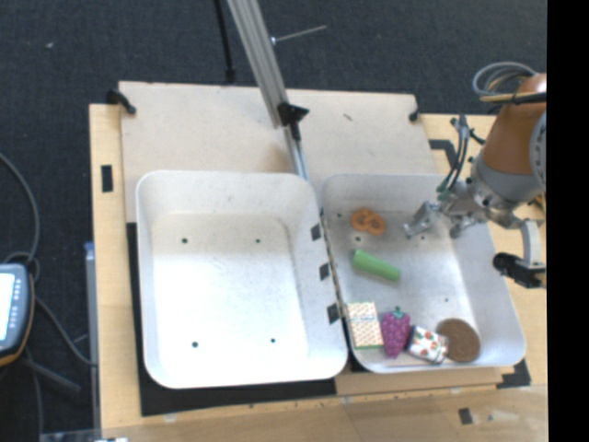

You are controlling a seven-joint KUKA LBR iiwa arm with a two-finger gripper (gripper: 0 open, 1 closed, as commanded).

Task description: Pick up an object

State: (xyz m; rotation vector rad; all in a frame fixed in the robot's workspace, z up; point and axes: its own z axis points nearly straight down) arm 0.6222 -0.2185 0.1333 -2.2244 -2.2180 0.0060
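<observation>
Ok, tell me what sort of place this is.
Likely a robotics lab's grasping test bench: a grey robot arm with an orange band reaches over two shallow white plastic bins, the right one holding small toy items like a green cylinder.

Reaches in from the right edge: a grey metal arm (pixel 511 168) with a broad orange band above the wrist, bent down and leftward. Ends in a small two-finger metal gripper (pixel 419 226), pointing left and slightly down, low over the upper part of the right-hand white bin (pixel 502 325). Nothing visible between the fingertips. Too small and blurred to judge finger spacing. Carries grey cables looped above the orange section.
</observation>
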